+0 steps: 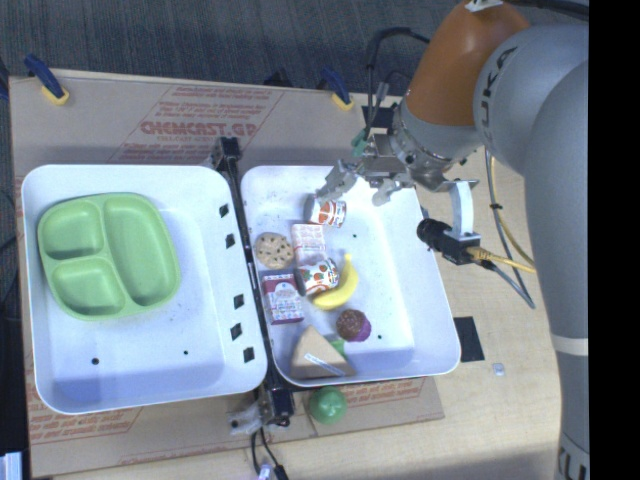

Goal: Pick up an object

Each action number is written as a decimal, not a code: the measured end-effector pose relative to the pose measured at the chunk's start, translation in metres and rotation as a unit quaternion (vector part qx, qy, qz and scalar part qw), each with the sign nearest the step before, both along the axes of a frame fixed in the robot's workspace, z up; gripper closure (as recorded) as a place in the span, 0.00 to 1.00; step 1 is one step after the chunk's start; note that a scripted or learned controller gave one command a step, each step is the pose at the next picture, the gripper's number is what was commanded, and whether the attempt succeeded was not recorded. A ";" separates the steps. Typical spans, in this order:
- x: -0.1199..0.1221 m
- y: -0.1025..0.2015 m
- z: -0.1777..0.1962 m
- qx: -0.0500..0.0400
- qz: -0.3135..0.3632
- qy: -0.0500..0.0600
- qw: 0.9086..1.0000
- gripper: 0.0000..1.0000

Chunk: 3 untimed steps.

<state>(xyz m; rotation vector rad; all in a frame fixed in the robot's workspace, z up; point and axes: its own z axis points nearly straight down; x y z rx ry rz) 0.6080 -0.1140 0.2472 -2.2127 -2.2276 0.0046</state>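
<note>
Small red-white can (328,212), tilted, top of right bin (420,268), under hand (358,180).

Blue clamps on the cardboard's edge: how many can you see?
3. One blue clamp sits at the cardboard's far left corner, one on the far edge near the arm, and a partly cut-off one at the near left corner. Others may be hidden.

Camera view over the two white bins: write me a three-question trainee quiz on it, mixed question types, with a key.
1. True or false: the green divided plastic plate lies in the right-hand white bin.
2. Which item sits outside both bins, on the cardboard by the near edge?
A. yellow banana
B. round green ball
C. round brown cookie
3. Fill in: the end effector hovers over the ____ corner of the right-hand bin, near the small red-and-white can.

Key: 1 false; 2 B; 3 far
</note>
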 end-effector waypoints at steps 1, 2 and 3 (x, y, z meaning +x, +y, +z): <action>0.000 0.000 0.000 0.000 0.000 0.000 1.000 0.00; 0.000 0.000 0.000 0.000 0.000 0.000 1.000 0.00; 0.000 0.000 0.000 0.000 0.000 0.000 1.000 0.00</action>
